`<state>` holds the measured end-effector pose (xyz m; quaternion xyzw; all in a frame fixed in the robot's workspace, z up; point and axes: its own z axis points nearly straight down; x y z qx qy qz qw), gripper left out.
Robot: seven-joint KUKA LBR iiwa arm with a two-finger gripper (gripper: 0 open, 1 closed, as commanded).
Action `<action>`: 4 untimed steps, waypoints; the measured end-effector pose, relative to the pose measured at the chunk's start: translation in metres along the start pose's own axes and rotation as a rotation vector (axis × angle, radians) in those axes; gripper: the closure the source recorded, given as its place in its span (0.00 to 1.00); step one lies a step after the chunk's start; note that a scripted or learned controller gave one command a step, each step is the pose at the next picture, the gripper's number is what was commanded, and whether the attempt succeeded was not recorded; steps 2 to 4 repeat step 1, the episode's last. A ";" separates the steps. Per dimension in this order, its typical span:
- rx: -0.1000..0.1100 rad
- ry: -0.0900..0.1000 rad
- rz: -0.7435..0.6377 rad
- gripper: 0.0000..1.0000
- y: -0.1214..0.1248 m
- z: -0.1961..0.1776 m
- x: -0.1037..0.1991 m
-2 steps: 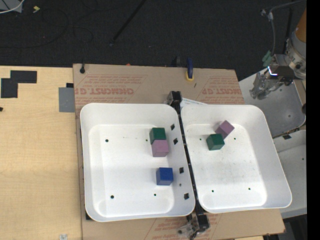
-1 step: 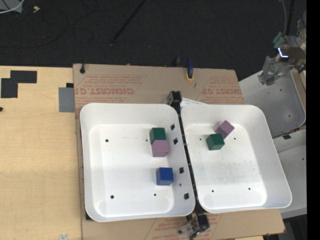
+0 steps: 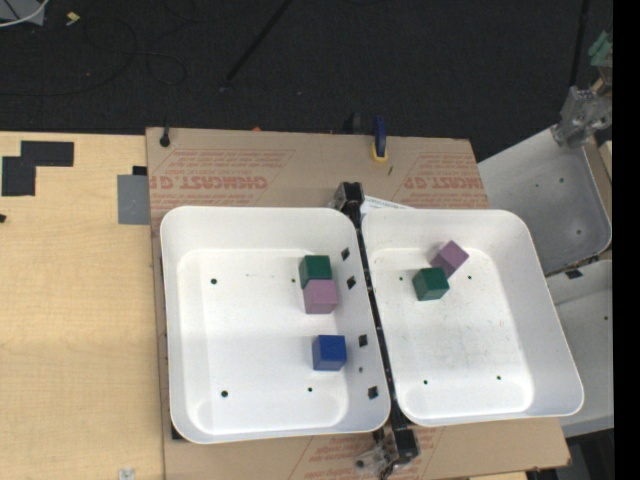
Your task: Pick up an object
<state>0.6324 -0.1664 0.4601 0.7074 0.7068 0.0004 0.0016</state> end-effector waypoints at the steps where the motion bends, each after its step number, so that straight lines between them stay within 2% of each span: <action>1: 0.003 0.001 0.000 1.00 -0.019 -0.014 -0.004; 4: 0.003 0.001 0.000 1.00 -0.019 -0.014 -0.004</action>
